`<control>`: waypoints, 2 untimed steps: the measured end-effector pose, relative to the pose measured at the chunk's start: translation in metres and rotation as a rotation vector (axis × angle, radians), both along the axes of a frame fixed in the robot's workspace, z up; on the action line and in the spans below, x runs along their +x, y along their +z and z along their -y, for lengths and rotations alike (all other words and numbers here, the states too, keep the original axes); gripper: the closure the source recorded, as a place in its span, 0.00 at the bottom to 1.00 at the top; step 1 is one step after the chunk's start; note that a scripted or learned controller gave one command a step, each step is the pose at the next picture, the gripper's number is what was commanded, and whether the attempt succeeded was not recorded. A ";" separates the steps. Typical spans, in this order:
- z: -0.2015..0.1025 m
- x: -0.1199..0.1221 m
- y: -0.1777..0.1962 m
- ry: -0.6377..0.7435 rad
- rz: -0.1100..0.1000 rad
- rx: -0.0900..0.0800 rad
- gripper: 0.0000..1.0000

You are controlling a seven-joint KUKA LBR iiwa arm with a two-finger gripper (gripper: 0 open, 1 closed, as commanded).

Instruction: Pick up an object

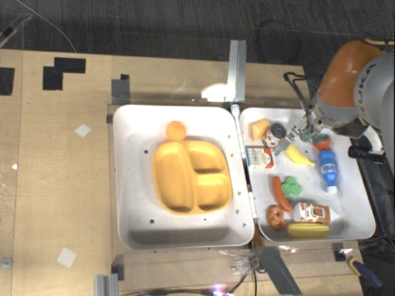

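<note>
The arm (355,82) comes in from the right over the right bin (364,193), which is packed with toy food; the left bin (123,165) just has a yellow divided tray (188,177) and an orange ball (176,130). Looks like the reach-down step, nothing lifted yet. The gripper (307,130) sits low near the back of the right bin, and I can't tell how its jaws stand. The banana (298,156) lies just below it, so the next move probably needs a short drop and a clean close.

Yellow divided tray (188,176) fills left bin (126,184).
</note>
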State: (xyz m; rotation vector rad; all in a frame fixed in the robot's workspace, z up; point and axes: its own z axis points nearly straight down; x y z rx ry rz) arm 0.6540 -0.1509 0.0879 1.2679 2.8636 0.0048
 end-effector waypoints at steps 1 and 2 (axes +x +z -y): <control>-0.001 0.003 0.015 0.009 0.011 -0.003 1.00; -0.050 -0.007 0.107 -0.229 0.004 0.003 1.00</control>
